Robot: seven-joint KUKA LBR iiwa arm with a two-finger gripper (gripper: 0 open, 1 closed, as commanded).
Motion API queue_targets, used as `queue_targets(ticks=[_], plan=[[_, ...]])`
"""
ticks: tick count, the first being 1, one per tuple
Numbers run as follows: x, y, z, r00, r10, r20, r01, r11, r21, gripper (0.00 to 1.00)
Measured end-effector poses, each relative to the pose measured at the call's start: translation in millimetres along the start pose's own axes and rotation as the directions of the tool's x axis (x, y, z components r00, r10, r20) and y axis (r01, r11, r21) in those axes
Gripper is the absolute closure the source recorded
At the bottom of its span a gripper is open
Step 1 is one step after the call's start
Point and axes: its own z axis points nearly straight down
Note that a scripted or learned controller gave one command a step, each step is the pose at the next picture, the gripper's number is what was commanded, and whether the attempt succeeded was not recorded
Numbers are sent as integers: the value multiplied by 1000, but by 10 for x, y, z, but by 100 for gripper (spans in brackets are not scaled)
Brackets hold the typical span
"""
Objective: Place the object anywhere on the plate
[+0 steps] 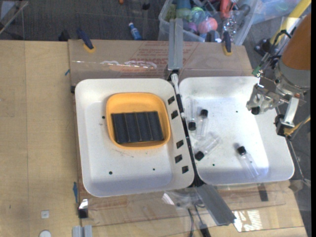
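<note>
An orange plate lies in the left bin, with a dark ridged rectangular slab resting on it. Several clear vials with black caps lie in the right bin: one near the bottom right, one by the divider, and two higher up. My gripper hovers over the right bin's right side, open, with nothing between its fingers. It is above and right of the nearest vial.
A row of black clips runs along the divider between the bins. A clear tub of colourful toys stands behind the bins. Cardboard and a wooden bench top surround them.
</note>
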Motion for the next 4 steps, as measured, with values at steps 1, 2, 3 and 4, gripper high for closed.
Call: queue_targets(ticks=[1, 2, 3, 4], plan=[[264, 456, -260, 995, -104, 3, 104, 995, 0, 100], [384, 509, -407, 972, -233, 3, 233, 972, -2, 100], [534, 418, -164, 937, -350, 1, 350, 937, 4, 100], [672, 356, -360, 870, -492, 3, 492, 870, -2, 100]])
